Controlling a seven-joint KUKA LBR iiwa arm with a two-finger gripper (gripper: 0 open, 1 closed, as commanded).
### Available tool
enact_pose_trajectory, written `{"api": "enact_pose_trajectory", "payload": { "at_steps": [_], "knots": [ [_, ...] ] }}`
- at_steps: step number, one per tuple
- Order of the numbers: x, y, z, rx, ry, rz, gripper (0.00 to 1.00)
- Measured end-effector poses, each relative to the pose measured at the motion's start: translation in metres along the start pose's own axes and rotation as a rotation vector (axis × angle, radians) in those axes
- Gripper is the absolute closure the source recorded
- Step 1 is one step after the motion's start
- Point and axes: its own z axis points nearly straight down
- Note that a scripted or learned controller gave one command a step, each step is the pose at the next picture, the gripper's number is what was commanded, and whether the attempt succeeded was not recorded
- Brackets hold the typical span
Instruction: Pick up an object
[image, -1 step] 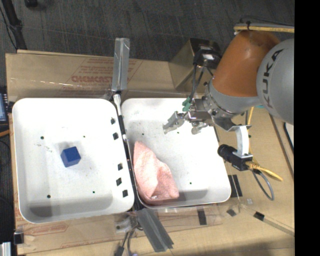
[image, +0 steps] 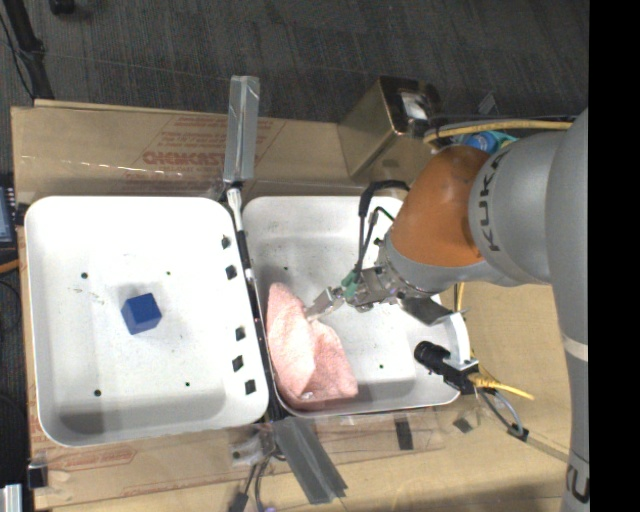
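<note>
A pink folded cloth (image: 305, 350) lies along the left wall of the right bin (image: 300, 225), reaching down to its front edge. A small blue cube (image: 141, 312) rests on the floor of the left bin (image: 120, 215), left of centre. My gripper (image: 322, 302) hangs low in the right bin, pointing left, with its tip at the cloth's upper right edge. Whether it touches the cloth is unclear from this angle. The grey arm with its orange band (image: 445, 215) covers the right part of that bin.
A metal divider with black clips (image: 240, 300) separates the two bins. A black fitting with a yellow cable (image: 450, 368) sits at the right bin's front right corner. A brown box (image: 385, 125) stands behind the right bin.
</note>
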Motion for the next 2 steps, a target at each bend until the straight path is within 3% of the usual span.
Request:
{"api": "enact_pose_trajectory", "payload": {
  "at_steps": [1,2],
  "knots": [
    [0.004,-0.013,0.062,-0.008,-0.002,-0.089,0.0],
    [0.016,0.018,0.061,-0.007,-0.009,-0.19,0.0]
  ]
}}
